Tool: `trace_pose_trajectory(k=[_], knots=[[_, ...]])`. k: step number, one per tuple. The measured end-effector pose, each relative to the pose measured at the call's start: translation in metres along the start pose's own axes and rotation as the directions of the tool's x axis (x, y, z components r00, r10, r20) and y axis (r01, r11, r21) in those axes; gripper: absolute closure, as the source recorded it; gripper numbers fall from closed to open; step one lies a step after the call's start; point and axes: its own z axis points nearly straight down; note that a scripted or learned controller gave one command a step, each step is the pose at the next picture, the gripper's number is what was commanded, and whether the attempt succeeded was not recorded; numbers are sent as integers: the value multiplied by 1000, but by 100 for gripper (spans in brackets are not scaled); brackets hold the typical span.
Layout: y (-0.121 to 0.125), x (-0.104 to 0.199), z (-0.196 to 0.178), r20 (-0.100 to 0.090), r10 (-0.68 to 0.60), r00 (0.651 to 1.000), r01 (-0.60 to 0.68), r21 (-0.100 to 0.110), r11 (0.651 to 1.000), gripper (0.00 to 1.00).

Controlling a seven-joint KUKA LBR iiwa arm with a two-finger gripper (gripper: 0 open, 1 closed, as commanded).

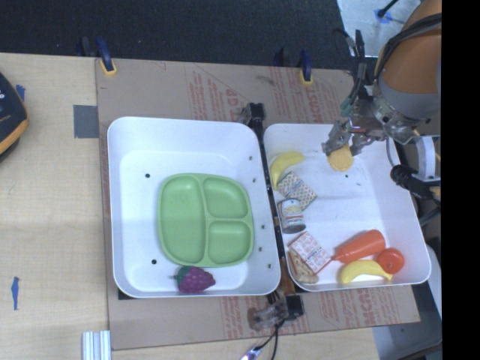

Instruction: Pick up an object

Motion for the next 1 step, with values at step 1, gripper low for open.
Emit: trace_pose_trajectory(k=[1], knots=[[-13, 82, 6, 0, -1, 1000, 1, 2, 1000, 100]])
